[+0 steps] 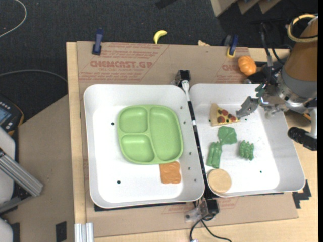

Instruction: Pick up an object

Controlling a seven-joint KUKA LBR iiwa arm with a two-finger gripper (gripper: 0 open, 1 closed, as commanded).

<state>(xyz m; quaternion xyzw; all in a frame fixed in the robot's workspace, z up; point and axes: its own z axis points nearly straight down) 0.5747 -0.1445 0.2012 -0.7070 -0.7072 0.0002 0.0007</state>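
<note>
**Gripper poised at the pizza slice in the right bin**

The pizza serves as the landmark. It is a triangular toy slice lying flat on the floor of the right bin, in that bin's upper left part, close to the divider between the two bins. Its long axis runs roughly left to right with a slight downward slant: the narrow tip points up and to the left, toward the divider, and the broad crust end faces right.

The gripper sits just beside the pizza's right end, slightly above it, with the grey arm extending further right and upward from there. The dark fingers slant down toward the slice. Nothing is visibly between them, and whether the jaws are wide or narrow cannot be told from this angle.

Below the pizza lie three green pieces: a leafy one directly beneath it, a longer one further down and slightly left, and a small one down and to the right. A tan disc rests below these, at the bin's lower edge.

Left of the pizza, across the divider, the left bin holds a green tray with compartments, and an orange waffle touches the tray's lower edge.
</note>
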